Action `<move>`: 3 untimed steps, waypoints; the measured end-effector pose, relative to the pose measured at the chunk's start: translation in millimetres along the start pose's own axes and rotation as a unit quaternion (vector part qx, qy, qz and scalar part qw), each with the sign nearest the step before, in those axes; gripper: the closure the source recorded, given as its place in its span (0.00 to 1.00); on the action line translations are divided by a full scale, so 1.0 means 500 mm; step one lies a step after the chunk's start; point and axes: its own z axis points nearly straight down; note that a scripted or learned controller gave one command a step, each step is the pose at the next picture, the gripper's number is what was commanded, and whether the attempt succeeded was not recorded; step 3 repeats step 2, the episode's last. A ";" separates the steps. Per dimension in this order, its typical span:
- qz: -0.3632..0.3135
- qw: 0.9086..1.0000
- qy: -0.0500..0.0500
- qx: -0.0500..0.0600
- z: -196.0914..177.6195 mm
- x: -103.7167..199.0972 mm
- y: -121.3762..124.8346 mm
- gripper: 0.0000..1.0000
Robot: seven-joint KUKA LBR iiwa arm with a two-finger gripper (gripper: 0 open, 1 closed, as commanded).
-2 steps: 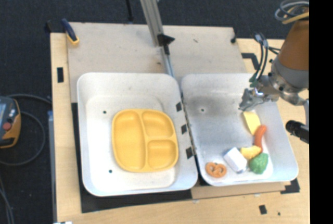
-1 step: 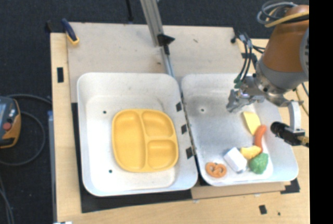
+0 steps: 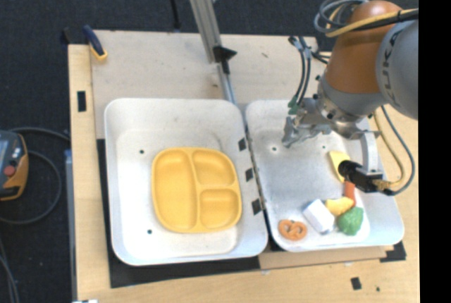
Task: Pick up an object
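The gripper [image 3: 290, 134] hangs over the bare upper part of the right shallow white bin [image 3: 282, 168]; whether it grasps anything I cannot tell. Candidate objects cluster at the bin's near corner, well apart: white block [image 3: 318, 215], green broccoli toy [image 3: 351, 220], orange pretzel toy [image 3: 292, 229]. Best to target 1 outlying piece, probably the pretzel.

two bins [image 3: 116, 118], one yellow tray [image 3: 196, 189]

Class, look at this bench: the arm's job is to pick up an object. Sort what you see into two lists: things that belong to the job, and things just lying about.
Belongs to the job:
gripper
pretzel
white block
green toy
yellow piece
right bin

Just lying about:
yellow divided tray
left bin
metal post
blue-and-yellow clamp
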 end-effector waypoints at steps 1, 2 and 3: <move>0.001 1.000 0.000 0.001 0.015 0.092 -0.010 1.00; 0.000 1.000 0.000 0.001 0.026 0.196 -0.025 1.00; 0.000 1.000 0.000 0.001 0.026 0.196 -0.025 1.00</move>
